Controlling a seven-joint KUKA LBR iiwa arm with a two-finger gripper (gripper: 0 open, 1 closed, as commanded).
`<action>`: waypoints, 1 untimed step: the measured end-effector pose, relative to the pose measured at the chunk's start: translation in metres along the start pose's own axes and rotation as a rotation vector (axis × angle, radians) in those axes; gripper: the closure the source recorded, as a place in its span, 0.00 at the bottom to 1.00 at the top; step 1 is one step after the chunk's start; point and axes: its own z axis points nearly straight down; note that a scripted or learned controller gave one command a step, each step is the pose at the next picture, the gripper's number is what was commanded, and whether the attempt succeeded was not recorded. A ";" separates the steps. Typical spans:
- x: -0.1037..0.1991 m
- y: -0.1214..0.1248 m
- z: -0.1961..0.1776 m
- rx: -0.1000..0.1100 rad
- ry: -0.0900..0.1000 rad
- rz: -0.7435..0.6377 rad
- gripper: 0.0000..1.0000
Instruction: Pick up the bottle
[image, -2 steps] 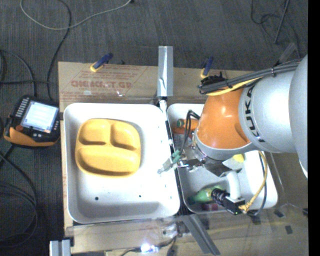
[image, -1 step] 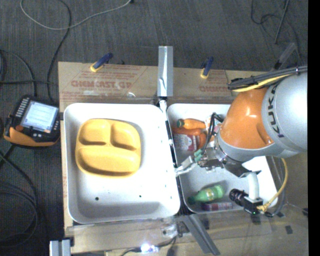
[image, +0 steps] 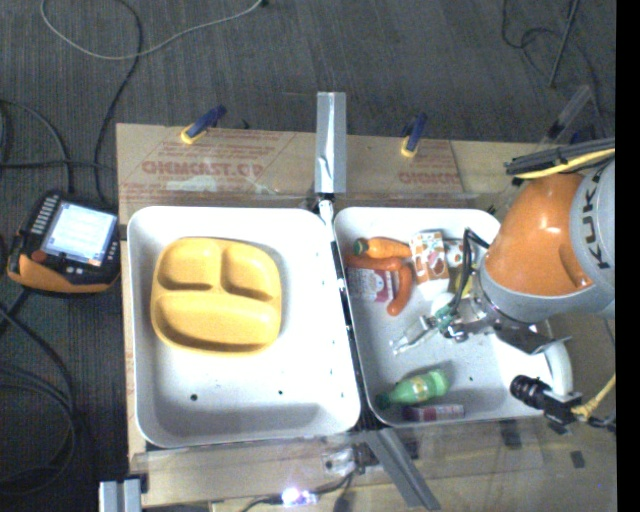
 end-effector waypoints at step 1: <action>-0.042 -0.005 0.080 -0.010 -0.004 -0.173 0.00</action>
